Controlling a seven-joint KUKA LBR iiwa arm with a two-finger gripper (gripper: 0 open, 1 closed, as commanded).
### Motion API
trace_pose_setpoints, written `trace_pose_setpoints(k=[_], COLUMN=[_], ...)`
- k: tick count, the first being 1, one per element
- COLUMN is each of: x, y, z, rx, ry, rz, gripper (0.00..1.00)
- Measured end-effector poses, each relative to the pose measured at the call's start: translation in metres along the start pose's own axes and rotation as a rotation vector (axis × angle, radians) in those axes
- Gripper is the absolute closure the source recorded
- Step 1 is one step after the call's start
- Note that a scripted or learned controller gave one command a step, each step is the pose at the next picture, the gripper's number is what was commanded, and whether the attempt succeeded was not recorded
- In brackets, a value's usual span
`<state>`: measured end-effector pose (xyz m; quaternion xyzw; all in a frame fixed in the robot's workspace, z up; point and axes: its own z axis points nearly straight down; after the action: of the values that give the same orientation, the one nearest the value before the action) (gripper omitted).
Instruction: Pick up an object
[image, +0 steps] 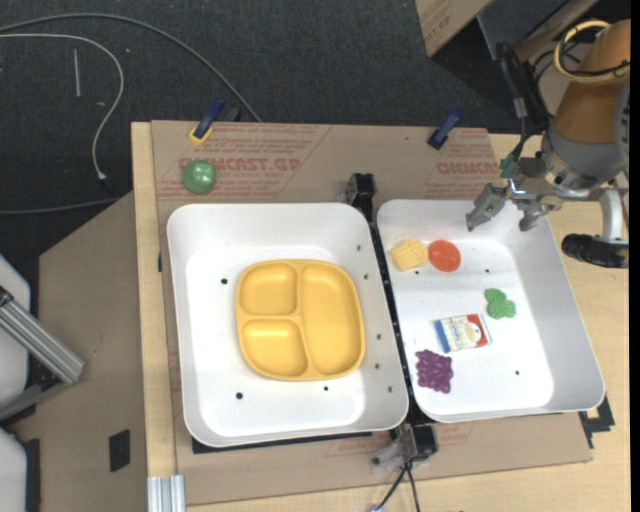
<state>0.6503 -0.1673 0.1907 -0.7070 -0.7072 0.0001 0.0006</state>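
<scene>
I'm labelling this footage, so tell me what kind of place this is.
Probably a robotics lab test bench. A cardboard sheet is clamped under two white bins, loose cables trail over dark carpet, and toy food such as a purple grape bunch sits ready for grasping.

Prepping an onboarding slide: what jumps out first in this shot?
The yellow divided plate sits in the middle of the left bin and dominates the picture. The right bin holds a scatter of small toy foods: an orange tomato, purple grapes and a small carton among them. The gripper hovers open over that bin's far edge, and a green ball lies outside on the cardboard.
</scene>
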Motion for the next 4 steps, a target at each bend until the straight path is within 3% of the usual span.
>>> trace_pose_setpoints(k=[1,2,3,4], x=[-0.006,-0.006,-0.005,-0.002], y=[-0.001,0.001,0.002,-0.006], z=[0.061,0.103,0.090,0.036], rx=[0.005,-0.004,-0.008,-0.007], ry=[0.001,-0.001,-0.001,-0.002], rz=[0.000,-0.001,-0.002,0.000], gripper=[0.00,0.00,1.00,1.00])
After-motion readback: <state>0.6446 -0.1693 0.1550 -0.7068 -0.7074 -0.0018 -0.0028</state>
